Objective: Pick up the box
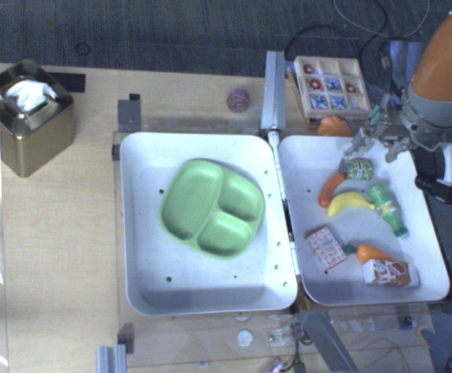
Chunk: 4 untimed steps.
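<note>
Right now my gripper [375, 141] hangs over the far edge of the right bin [436, 243], and my fingers [359, 144] stand apart with nothing between them. Taking the yellow banana [349, 202] in the middle of that bin as my landmark: the box [325, 248], small and flat with a red and white pattern, lies nearer the camera than the banana and a little to its left, flat on the bin floor and well apart from my fingers. An orange carrot [331, 187] touches the banana's left end, a small green and white can [359, 169] sits just beyond the banana, right under my fingers, and a green bottle [387, 207] lies just to its right. Nearer the camera and right of the banana are a second small carrot [372, 252] and a brown and white carton [390, 273] lying on its side. Far left of the banana, the left bin [144, 274] holds a green divided plate [212, 207]. On the counter [71, 247] beyond the banana rests a tic-tac-toe board [331, 85].
</note>
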Motion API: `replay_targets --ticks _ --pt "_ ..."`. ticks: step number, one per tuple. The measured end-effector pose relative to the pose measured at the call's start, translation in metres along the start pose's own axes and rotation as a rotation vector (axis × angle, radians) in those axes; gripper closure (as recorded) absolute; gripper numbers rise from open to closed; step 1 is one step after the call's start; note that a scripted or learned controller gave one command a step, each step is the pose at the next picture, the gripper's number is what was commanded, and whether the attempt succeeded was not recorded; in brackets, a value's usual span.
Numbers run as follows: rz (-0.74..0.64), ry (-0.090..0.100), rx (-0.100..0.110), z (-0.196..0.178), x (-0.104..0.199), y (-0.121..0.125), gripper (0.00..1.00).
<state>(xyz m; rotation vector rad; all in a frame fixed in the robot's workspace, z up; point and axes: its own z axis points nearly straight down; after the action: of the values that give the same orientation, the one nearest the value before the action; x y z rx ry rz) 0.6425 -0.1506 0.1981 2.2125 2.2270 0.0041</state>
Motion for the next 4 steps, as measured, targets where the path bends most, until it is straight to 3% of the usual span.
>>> replay_targets --ticks 1,2,3,4 --pt "0.275 0.001 0.001 0.060 0.025 0.000 0.00" --pt "0.122 0.000 -0.002 0.042 0.036 -0.090 0.00" --pt "0.266 0.000 0.001 0.083 0.068 -0.155 0.00" --pt "0.265 0.001 -0.005 0.073 0.068 -0.152 1.00"
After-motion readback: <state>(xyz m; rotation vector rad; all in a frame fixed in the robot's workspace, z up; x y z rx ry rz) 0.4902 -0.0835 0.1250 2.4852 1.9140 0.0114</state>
